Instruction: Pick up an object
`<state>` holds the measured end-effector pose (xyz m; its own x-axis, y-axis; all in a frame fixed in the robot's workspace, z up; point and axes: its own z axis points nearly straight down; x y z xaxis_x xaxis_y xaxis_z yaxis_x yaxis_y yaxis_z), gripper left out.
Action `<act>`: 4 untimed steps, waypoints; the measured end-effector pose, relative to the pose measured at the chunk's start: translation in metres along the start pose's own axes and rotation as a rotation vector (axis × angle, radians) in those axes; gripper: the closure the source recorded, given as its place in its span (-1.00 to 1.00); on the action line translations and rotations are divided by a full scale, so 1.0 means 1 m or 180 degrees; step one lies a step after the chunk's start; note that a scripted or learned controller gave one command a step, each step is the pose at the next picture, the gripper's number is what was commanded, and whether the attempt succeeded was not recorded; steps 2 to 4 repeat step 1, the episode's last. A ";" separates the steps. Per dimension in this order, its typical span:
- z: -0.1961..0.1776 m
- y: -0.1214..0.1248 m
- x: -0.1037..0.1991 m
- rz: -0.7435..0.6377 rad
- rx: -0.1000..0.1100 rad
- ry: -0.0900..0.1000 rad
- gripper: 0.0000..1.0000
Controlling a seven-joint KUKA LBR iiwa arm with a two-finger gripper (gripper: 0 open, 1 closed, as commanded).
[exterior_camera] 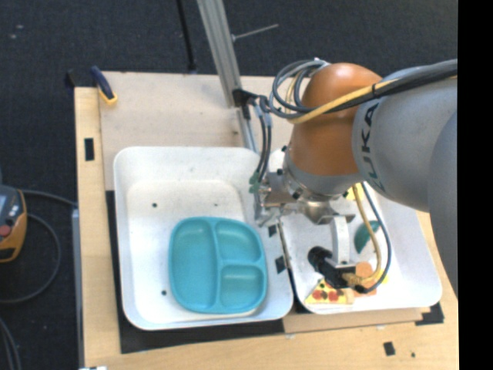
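The grey arm [404, 141] comes in from the right, and its orange band [339, 118] and wrist hang over the seam between the two white bins. The pincer [306, 209] sits under the wrist at the left edge of the right bin [420, 280]. It is seen from above and mostly covered by the arm, so it cannot be told whether it is spread or pressed together, and nothing can be seen pinched in it. The clearest thing to pick is a teal divided plate [218, 264] with three compartments. It lies flat in the near right part of the left bin [123, 168], close to that bin's right wall and just left of the pincer, apart from it. A few small dark specks dot the bare floor of the left bin. In the right bin, below and right of the wrist, a small teal piece [365, 236] shows partly behind the robot's own parts. Nearer the front edge lie a small orange piece [360, 270] and a pale flat piece with red and yellow spots [327, 294], the two close together; what they are is too small to tell. Both bins rest on a pale table [166, 106], with a dark mat edge showing under their near side. A metal bar [219, 41] rises at a slant from the table's far edge, and a blue and yellow tool [103, 85] lies at the far left corner. Dark carpet [46, 29] surrounds the table, with an orange and black device [9, 223] at the left edge.
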<state>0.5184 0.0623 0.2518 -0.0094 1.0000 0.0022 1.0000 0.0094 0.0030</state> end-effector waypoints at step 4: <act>0.000 0.000 -0.004 0.0019 0.0002 -0.0006 -1.00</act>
